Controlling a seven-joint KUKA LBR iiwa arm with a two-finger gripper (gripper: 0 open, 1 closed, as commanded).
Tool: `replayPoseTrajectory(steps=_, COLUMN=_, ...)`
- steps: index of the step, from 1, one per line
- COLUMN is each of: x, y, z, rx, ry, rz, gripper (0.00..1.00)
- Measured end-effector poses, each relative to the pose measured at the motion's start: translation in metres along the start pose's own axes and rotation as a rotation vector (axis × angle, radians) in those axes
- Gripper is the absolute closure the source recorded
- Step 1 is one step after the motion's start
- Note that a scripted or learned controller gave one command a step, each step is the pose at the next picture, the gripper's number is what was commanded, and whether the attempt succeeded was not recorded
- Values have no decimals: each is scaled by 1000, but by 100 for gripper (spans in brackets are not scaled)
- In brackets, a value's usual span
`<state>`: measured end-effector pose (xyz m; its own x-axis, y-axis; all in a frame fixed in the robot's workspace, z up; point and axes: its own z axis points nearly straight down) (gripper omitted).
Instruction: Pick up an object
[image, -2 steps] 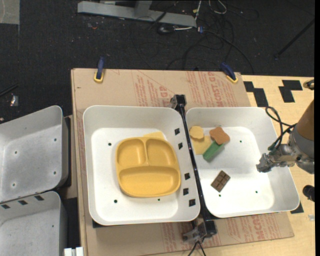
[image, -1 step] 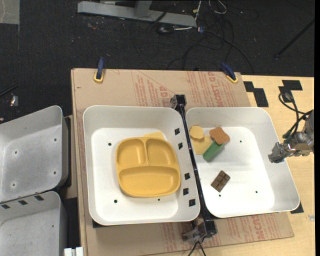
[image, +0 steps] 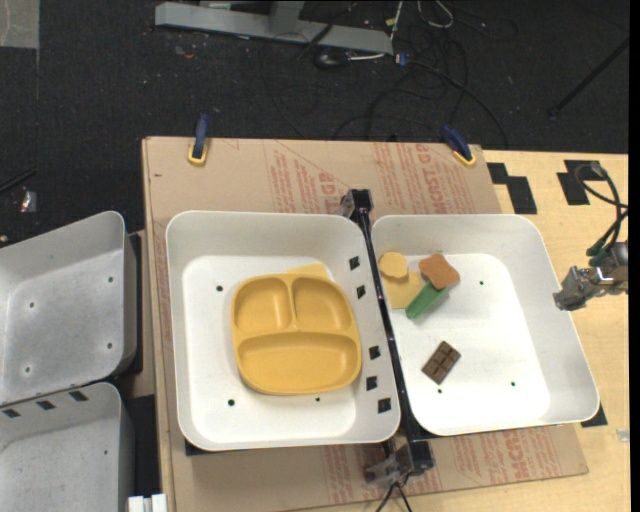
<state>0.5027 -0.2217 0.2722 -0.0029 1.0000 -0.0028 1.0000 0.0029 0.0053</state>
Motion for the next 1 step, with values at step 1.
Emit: replayPoseTrajectory(steps=1, x=45, y=8, z=-1, rx=4, ry=4, rz=-4, gripper=100)
